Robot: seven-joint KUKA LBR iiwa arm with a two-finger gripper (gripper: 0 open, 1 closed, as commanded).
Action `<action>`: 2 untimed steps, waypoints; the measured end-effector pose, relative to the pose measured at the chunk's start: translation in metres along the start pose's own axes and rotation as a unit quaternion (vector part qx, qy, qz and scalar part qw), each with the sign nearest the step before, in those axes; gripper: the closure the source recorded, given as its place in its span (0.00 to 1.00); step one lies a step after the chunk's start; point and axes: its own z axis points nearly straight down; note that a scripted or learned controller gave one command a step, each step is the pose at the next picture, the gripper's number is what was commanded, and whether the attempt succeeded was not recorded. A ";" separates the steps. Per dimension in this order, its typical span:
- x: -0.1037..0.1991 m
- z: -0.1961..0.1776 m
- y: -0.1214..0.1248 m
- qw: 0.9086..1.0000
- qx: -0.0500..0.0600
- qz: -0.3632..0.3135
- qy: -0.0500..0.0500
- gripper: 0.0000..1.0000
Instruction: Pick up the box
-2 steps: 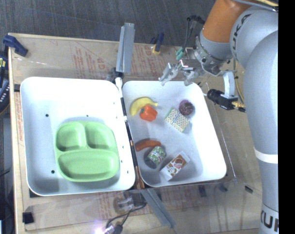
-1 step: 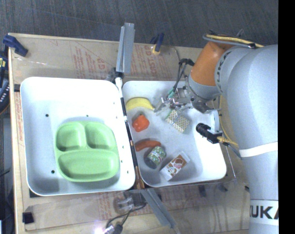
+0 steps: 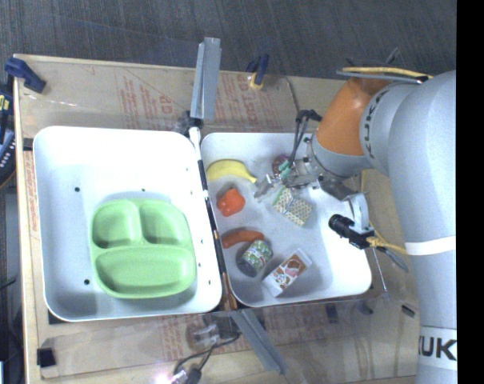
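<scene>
A small box (image 3: 287, 272) with a red and white printed face lies tilted near the front of the right bin (image 3: 350, 274). My gripper (image 3: 278, 180) hangs over the back middle of that bin, well behind the box and apart from it. Its tip is just above a checkered packet (image 3: 294, 207) and to the right of a yellow banana (image 3: 228, 170). Nothing is visibly between its fingers.
In the right bin, an orange-red pepper (image 3: 231, 201), a red sausage (image 3: 242, 236) and a small can (image 3: 255, 256) lie left of the box. The left bin (image 3: 66, 158) holds a green divided plate (image 3: 142, 246). The arm's grey body covers the right side.
</scene>
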 end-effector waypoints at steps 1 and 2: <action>0.001 -0.040 -0.009 0.999 0.003 -0.052 0.001 0.00; 0.003 -0.003 -0.021 0.996 0.003 -0.084 0.002 0.00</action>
